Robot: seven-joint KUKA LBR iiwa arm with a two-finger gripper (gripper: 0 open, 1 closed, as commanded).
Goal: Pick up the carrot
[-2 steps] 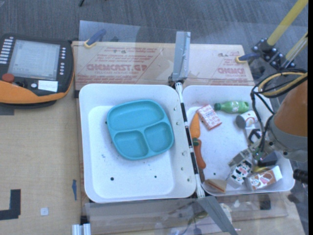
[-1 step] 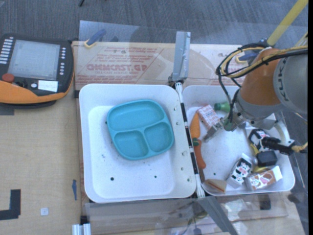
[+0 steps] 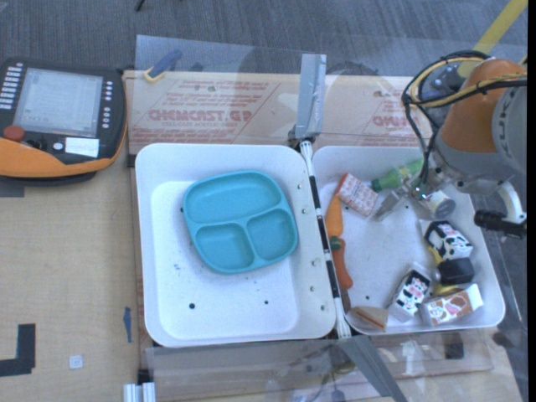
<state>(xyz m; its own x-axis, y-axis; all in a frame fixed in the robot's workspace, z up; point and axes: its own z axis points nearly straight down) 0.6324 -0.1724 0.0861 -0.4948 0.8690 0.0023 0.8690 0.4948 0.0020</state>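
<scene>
One carrot (image 3: 335, 220) by bin's left wall, end effector (image 3: 400, 198) nearby right

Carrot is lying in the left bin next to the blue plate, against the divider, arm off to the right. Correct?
Not quite. The camera view shows the carrot in the right bin, along its left wall by the divider. The blue plate sits apart from it, in the left bin. The arm is indeed at the right.

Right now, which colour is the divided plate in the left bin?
Light blue plate, seen in the camera view.
</scene>
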